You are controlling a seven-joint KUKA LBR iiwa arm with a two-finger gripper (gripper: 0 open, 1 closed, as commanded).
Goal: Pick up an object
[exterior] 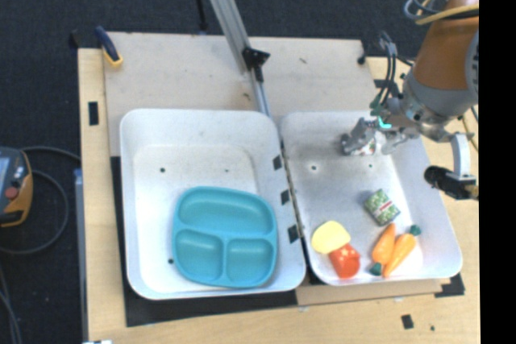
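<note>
The arm's gripper point(360, 142) hangs over the far side of the right bin point(322, 181).

I cannot tell if the gripper is open or shut, and I see nothing in it. Near the front edge of this smooth white bin lie two orange carrots point(393, 247), a red and yellow toy point(339, 248) and a small green block point(381, 207). The left bin point(153, 141) holds a blue plastic plate point(225, 237) with three parts.

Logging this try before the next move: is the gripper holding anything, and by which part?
Nothing held. The gripper hangs over the right bin, apart from the green packet and carrots.
</note>
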